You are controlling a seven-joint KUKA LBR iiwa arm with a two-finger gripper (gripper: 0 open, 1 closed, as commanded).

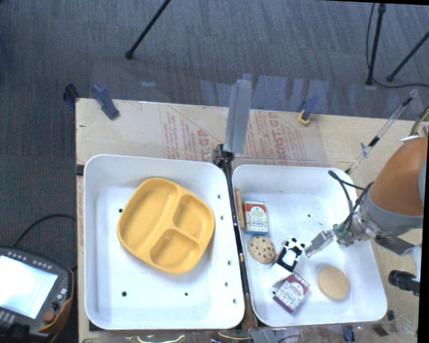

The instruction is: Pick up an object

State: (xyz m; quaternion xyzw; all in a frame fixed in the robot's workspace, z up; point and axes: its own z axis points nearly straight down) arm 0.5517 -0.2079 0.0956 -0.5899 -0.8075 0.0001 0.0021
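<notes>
Hand (316,244) low in right bin (312,182), grip state unclear. Black-white block (290,254) just beside, cookie (262,248) close; risk: nudges block, misses.

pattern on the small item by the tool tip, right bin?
Black and white patches on the small item; camera view shows it best.

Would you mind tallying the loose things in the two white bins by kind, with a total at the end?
Divided yellow plate: 1, in the left bin.
Small printed packets: 2, the orange-and-blue one and the maroon one.
Round biscuit-like items: 2, the chip cookie and the plain tan disc.
Black-and-white block: 1.
Total: 6.
</notes>
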